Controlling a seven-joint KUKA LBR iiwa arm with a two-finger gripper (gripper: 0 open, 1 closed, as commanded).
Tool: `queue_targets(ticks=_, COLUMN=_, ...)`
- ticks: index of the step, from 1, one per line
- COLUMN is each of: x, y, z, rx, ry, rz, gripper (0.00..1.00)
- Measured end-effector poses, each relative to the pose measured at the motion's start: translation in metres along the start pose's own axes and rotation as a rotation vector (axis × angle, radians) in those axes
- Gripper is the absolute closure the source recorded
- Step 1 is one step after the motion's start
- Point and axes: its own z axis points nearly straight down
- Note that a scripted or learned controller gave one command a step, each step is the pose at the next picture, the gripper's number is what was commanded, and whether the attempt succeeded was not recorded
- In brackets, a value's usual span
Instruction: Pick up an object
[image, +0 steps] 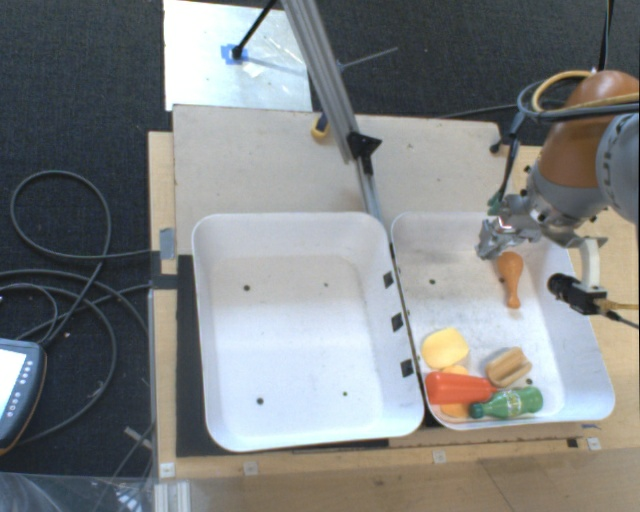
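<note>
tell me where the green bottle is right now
The green bottle lies on its side in the right bin, at its near edge, just below the hot dog bun and beside the red-orange piece.

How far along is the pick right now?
Done: the arm has reached over the right bin. In hand: the hand sits at the top of the drumstick toy, though a firm grip cannot be confirmed. Left: a clear lift; the green bottle and other toys lie untouched.

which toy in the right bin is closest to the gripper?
The tan drumstick, lying just below the gripper, apart from the rest. The yellow piece, hotdog bun, orange carrot and green bottle cluster at the bin's near end.
</note>
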Motion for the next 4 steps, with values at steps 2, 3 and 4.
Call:
queue_targets(ticks=2, x=0.004, y=0.001, z=-0.119, rx=-0.003, ry=-0.001, rz=-0.006, gripper=1.0)
queue_targets(ticks=3, x=0.054, y=-0.022, z=-0.101, rx=0.006, ry=0.003, rz=-0.009, gripper=1.0)
queue_targets(ticks=4, x=0.111, y=-0.049, z=-0.093, rx=0.008, ry=0.003, rz=-0.01, gripper=1.0)
